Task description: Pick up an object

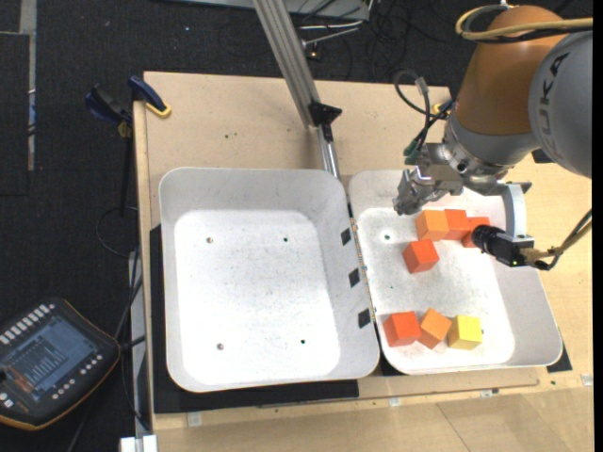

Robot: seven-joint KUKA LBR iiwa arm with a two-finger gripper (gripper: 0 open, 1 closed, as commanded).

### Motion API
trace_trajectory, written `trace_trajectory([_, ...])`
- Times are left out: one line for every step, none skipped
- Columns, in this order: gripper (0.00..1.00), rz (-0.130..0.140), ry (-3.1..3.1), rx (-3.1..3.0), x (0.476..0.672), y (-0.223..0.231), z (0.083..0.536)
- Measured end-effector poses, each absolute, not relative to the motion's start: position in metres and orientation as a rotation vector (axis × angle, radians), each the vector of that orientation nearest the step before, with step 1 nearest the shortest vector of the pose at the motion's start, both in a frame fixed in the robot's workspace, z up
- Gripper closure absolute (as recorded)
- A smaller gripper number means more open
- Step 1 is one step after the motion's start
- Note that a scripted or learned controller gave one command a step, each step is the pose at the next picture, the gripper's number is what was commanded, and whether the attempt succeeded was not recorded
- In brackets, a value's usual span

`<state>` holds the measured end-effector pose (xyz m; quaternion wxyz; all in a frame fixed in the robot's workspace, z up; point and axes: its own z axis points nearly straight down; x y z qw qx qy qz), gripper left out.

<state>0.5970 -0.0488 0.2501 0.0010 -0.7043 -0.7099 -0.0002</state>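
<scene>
The right bin (528, 328) holds several blocks. An orange-red block (421, 255) lies near its middle. Two orange blocks (445, 222) sit side by side toward the back, with a red one (476, 233) beside them. At the front stand an orange-red block (403, 328), an orange block (435, 326) and a yellow block (465, 331) in a row. My gripper (412, 199) hangs over the bin's back left part, just left of the two orange blocks. Nothing shows between its fingers.
The left bin (179, 252) lies beside the right one. A slanted metal pole (287, 45) crosses the back of the bench. Blue and yellow clamps (127, 102) sit at the bench's far left corner. A teach pendant (47, 361) lies at lower left.
</scene>
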Motion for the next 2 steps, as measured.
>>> trace_trajectory([1.00,-0.001,-2.229,-2.210,0.583,0.008,0.244])
trace_trajectory([1.00,0.003,-2.227,-2.210,0.555,0.055,0.230])
